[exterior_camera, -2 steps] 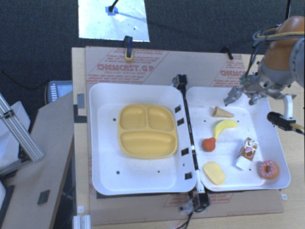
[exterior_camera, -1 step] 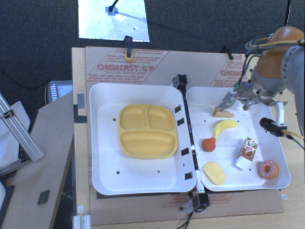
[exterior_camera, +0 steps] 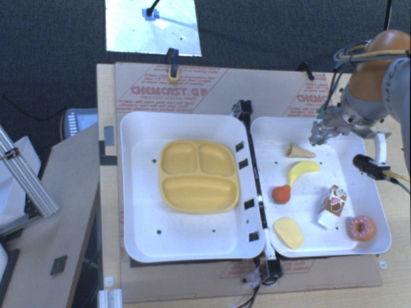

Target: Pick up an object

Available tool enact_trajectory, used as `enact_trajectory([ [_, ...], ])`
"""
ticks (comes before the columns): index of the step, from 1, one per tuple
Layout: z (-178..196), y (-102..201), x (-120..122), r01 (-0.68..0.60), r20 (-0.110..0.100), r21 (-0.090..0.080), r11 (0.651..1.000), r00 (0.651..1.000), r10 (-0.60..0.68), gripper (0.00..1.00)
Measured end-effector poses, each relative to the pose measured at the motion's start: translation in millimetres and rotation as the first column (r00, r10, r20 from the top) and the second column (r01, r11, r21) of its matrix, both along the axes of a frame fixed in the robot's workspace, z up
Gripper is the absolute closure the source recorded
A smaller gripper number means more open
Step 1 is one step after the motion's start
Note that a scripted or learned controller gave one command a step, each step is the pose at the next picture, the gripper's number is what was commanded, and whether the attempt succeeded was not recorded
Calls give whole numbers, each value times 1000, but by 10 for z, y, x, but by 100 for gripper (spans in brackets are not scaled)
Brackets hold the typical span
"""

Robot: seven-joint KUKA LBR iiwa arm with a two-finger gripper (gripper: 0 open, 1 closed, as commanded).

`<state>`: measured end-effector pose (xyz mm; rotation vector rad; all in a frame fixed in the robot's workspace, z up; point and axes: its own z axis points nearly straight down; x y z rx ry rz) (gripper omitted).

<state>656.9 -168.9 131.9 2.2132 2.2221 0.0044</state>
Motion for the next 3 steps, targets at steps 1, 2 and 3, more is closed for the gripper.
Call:
enact_trajectory([
  [1,616,-72,-23,4,2,-1,1000,1000,-4,100],
  [2,1271,-53,15,-1,3,-1,1000,1000,1,100],
  [3,1424,-54,26,-1,-1,1,1000,1000,1,100],
])
